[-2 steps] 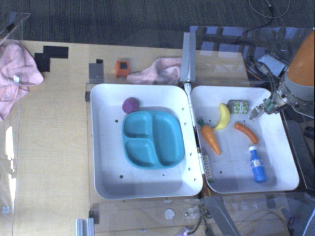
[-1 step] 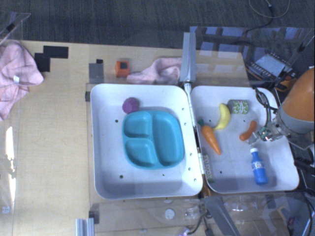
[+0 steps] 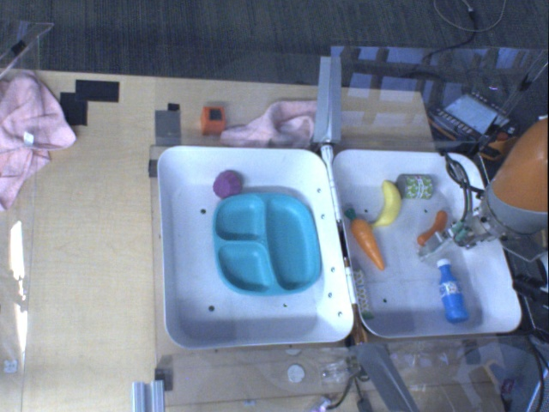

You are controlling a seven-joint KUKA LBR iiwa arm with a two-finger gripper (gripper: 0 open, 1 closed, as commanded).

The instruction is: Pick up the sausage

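Starting at the far left, a pink cloth [image 3: 30, 127] hangs over the edge of the table [image 3: 86, 273], with black shapes [image 3: 93, 94] just beside it on the wood. Further along the back sit a small grey block [image 3: 168, 125], an orange object [image 3: 213, 118] and a second crumpled pink cloth [image 3: 270, 125] that lies against the rear rim of the left bin [image 3: 184, 316].

Inside that left bin a blue divided tray [image 3: 266, 243] lies near the middle, and a round purple item [image 3: 228, 183] rests just behind its back left corner, touching or nearly touching it.

The right bin [image 3: 403, 316] stands edge to edge with the left one. Near its left wall lies a carrot [image 3: 367, 240], tilted, green top toward the back. A banana [image 3: 390, 204] lies just behind and right of the carrot, and a small green can [image 3: 417, 187] sits on its side beside the banana's upper end. The sausage [image 3: 432, 227], reddish orange, lies slanted in the right half of the bin. The claw [image 3: 448, 240] sits just to the lower right of the sausage, its tips at or very near the sausage's lower end; whether they are spread or closed is too small to tell, and the sausage is not clearly between them. A blue bottle [image 3: 451, 292] with a white cap lies in front of the claw, near the bin's right front corner. The grey and orange arm [image 3: 519, 187] reaches in from the right.
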